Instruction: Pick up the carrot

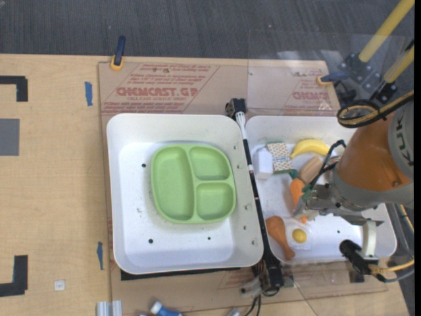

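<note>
The carrot (297, 189) is a short orange piece lying in the right bin (329, 249), left of centre. My gripper (304, 203) reaches in from the right and hangs low, right beside the carrot's lower right end; the wrist hides where they meet. I cannot tell whether it touches the carrot. The arm's orange band (368, 157) covers the bin's right half.
Around the carrot lie a banana (310, 148), a tan bread piece (309, 170), a white cup (262, 161), a patterned packet (281, 155), a brown drumstick (280, 233) and a fried egg (300, 236). The left bin (131, 242) holds a green divided plate (193, 183).
</note>
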